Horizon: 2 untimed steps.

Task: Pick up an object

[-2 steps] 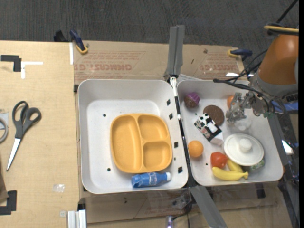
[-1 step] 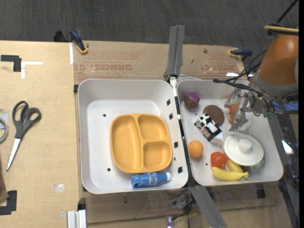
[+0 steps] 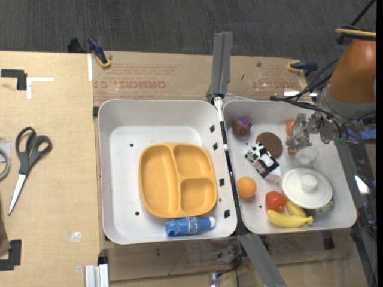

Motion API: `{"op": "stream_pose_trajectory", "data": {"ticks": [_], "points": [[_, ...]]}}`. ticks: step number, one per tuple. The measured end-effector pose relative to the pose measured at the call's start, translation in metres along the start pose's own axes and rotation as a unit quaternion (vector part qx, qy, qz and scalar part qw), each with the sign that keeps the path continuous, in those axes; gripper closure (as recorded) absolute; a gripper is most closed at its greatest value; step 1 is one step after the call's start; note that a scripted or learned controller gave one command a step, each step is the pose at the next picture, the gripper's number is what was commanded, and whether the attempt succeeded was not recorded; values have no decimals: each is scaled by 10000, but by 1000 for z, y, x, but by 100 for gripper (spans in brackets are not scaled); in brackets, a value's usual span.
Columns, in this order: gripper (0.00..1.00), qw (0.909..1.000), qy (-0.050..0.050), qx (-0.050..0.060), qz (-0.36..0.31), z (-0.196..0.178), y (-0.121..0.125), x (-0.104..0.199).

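Presently catalogued, right bin (image 3: 350,217): crowded.

- Gripper (image 3: 298,137): over the far right part of this bin, hanging from the grey wrist under the orange band. Metal fingers point down; whether they are spread or pressed together cannot be told from this slant, and nothing is visibly between them.
- Small orange item (image 3: 290,126): just left of the gripper, mostly hidden by it; identity uncertain.
- Brown disc (image 3: 268,143): left of the gripper, near it.
- Purple object (image 3: 242,125): far left corner of the bin.
- Black-and-white toy (image 3: 261,159): near side of the brown disc, touching or nearly so.
- Orange ball (image 3: 246,186): against the left wall.
- White lidded bowl (image 3: 307,188): on the near side of the gripper, with a clear pale item between them that is too faint to name.
- Red tomato (image 3: 275,200) and banana (image 3: 289,220): near edge, tucked against the bowl.

Left bin (image 3: 114,220): yellow divided plate (image 3: 178,180); blue bottle (image 3: 190,225) lying at its near edge.

No target is named; judging by position, the likeliest candidate is whatever sits right under the fingers, the small orange item or the clear one.

Risks, as judgement:
- Close neighbours: fingers may land on two things at once, or wedge against the bowl rim, and close on nothing.
- Round pieces may roll out from a pinch that is off centre.
- The brown disc looks flat and may give no purchase.
- Bin's right wall is close; a descent too far right could strike it.
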<state>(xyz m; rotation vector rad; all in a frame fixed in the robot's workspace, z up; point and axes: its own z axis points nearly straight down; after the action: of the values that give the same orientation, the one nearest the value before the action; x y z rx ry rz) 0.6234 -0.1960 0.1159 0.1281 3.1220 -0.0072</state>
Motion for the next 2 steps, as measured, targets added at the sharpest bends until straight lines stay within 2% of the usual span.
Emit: {"op": "stream_pose_trajectory", "data": {"ticks": [1,2], "points": [[0,10000,1,-1,-2,0,0,0],[0,9995,48,-14,313,22,-13,-13]]}}
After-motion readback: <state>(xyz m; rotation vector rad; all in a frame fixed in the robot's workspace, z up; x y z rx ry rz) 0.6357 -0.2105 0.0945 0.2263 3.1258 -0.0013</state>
